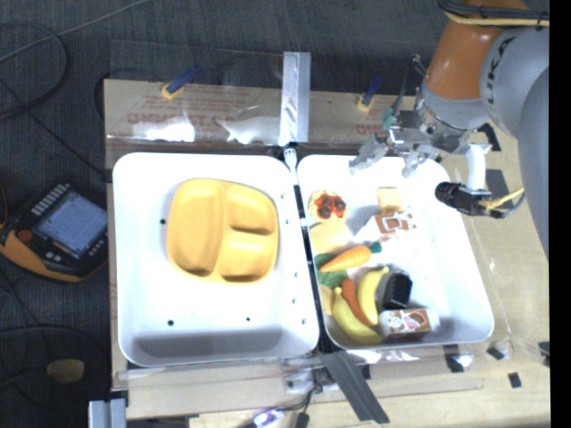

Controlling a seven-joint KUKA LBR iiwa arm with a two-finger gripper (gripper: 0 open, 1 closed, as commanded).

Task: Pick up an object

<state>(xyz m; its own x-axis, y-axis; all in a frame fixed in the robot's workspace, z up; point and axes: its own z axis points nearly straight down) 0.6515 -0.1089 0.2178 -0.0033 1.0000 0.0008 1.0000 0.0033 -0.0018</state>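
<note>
Two shallow white bins are seen side by side on the counter, their inner walls meeting along a dark seam that runs from top to bottom of the camera view.

The left bin is occupied by a single yellow compartment tray, set near its middle. Bare white floor is left all around the tray, widest along the near edge and the left wall.

The right bin is crowded toward its left wall and near corner. An orange carrot is laid with its long axis running roughly left to right, rising slightly toward the right, where green leaves are shown. Just below it a yellow banana is curved along the near left corner, its long axis running mostly top to bottom. A small printed box is set touching the banana's lower end, with a black object just above it. A pale yellow block lies against the left wall, and a small carton sits near the far middle. Open floor is left along the right wall and far right corner.

The gripper is held over the far edge of the right bin, its two fingers spread apart with nothing between them. The orange band is seen above it.
</note>
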